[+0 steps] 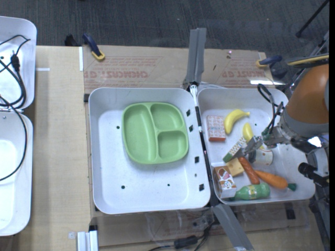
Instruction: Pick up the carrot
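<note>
Because the carrot (271, 179) lies slantwise near the front edge of the right bin (301, 194), crowded by an orange sausage-like piece (249, 170) touching its left end and a green bottle (253, 192) just in front of it, the grasp will likely go best on its thicker middle, jaws set across its width, clear of both neighbours. Its green tip points toward the bin's right wall. Hovering over the bin's centre, left of and behind the carrot, the gripper (250, 149) sits above a green-and-yellow item (234, 151); whether it is open or closed I cannot tell, and nothing is visibly held in it.
</note>
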Available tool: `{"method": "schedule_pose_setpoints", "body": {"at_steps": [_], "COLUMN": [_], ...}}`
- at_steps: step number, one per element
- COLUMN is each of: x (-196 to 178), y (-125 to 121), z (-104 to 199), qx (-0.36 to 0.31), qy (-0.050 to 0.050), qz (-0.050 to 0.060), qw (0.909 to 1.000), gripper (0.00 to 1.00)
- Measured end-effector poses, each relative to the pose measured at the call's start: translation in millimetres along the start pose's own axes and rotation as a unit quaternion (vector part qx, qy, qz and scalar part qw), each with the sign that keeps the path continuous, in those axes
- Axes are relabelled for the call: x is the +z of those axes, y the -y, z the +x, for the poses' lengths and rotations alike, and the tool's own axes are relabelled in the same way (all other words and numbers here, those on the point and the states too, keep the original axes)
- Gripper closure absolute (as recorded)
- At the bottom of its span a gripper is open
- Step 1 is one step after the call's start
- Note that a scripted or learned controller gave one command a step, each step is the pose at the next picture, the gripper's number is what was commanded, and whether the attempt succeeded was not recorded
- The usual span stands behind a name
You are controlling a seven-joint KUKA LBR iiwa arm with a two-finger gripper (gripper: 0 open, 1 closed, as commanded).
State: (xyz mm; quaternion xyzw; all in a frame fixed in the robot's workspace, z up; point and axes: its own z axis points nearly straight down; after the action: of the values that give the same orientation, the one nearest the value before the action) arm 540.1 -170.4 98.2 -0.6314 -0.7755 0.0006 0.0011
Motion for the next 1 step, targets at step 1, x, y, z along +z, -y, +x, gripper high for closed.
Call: {"method": "schedule_pose_setpoints", "body": {"at_steps": [1], "x": [-4.6], "y": [71.5], "z": [-36.8], "qx": [-0.041], "qy": [-0.001], "qz": [0.0], "qw": [0.9992], "gripper": [0.0]}}
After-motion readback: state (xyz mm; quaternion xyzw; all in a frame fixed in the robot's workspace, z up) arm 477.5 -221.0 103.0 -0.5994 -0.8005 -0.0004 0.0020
